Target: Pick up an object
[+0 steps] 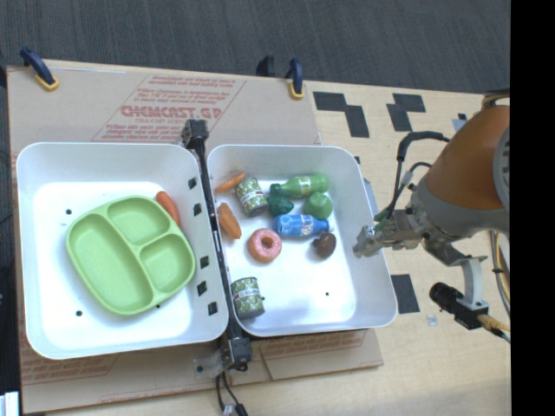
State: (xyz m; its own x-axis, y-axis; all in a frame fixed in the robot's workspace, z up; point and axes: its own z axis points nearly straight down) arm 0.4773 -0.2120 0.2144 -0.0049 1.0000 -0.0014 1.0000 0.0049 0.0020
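While the grey arm with its orange band (473, 167) reaches in from the right of the camera view, its gripper (368, 241) sits at the right wall of the right bin (368, 297), just outside or over the rim, and how far its claw is parted cannot be told from this angle; nothing is seen between its tips. Inside the right bin lie the objects to choose from: a pink doughnut (264, 245) near the middle, a blue bottle (303, 225) just right of it, and a dark brown piece (323, 244) touching or nearly touching the bottle's lower right end, nearest the gripper. Above these rest a light green bottle (305, 184), a round green piece (318, 204) and a darker green piece (281, 200), close together. A small labelled can (251, 196) lies tilted beside them, with one carrot (230, 182) at its upper left and another carrot (228, 220) below it near the bin's left wall. A second can (246, 296) stands at the lower left corner. In the left bin (35, 167), a green divided plate (130, 254) lies tilted, with an orange carrot (167, 206) at its upper right edge. Both bins rest on a cardboard sheet (173, 102) printed in red.
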